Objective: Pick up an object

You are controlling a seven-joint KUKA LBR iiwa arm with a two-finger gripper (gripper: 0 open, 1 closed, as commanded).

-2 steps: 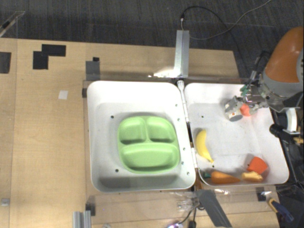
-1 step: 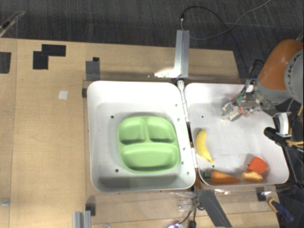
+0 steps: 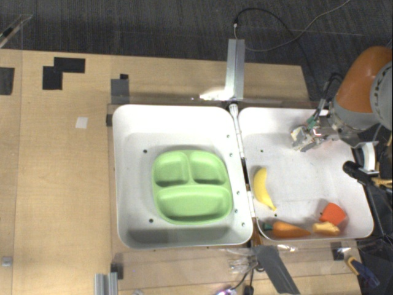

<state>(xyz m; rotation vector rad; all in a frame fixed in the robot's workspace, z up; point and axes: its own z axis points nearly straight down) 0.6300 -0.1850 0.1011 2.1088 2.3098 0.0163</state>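
Note:
In the right bin a yellow banana lies near the left wall. An orange carrot rests along the front wall, with a small yellow piece and an orange-red block to its right. My gripper hangs over the bin's back right part, well away from these objects, with its fingers apart and nothing between them.
The left bin holds a green divided plate. A metal post stands behind the wall between the bins. The arm's orange band and grey body fill the right side. Black cables run across the dark floor behind.

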